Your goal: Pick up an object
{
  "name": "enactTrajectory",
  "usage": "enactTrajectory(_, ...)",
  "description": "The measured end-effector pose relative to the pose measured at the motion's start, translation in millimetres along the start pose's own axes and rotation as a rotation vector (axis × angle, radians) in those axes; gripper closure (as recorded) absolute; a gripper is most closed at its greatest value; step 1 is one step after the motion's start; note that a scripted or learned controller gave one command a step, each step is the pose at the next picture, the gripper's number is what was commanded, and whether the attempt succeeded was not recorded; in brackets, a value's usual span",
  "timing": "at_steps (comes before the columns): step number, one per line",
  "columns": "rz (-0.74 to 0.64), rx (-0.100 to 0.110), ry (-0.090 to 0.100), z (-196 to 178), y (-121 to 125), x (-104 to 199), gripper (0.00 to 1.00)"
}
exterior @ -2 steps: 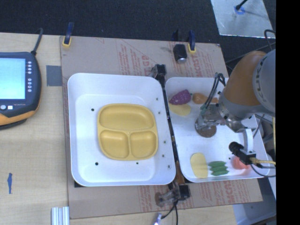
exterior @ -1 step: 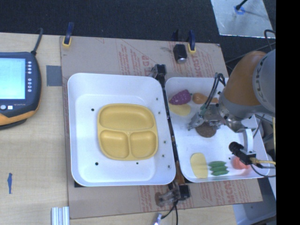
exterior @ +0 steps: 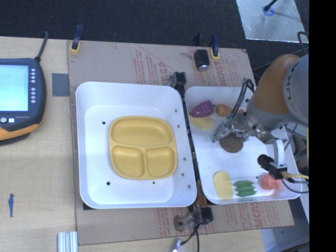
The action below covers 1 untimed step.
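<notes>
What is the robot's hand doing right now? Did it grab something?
Two-finger gripper: low in the right white bin, beside the round brown object; whether it grips anything cannot be told.

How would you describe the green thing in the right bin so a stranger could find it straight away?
Start at the right white bin, the one without the yellow divided tray. Go to its near edge, where a pale yellow oblong piece lies. The green toy vegetable is just right of it, with a reddish piece beyond; it is the only green item in the bin.
</notes>
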<state>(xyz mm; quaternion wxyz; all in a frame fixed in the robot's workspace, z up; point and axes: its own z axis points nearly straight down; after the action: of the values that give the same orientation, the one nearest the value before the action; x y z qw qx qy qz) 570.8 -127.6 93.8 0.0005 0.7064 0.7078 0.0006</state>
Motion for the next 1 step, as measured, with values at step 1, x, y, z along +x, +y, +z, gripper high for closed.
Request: enactTrajectory(1, -0.002, -0.002, -0.002, -0.2, -6.0, -1.1, 0.0)
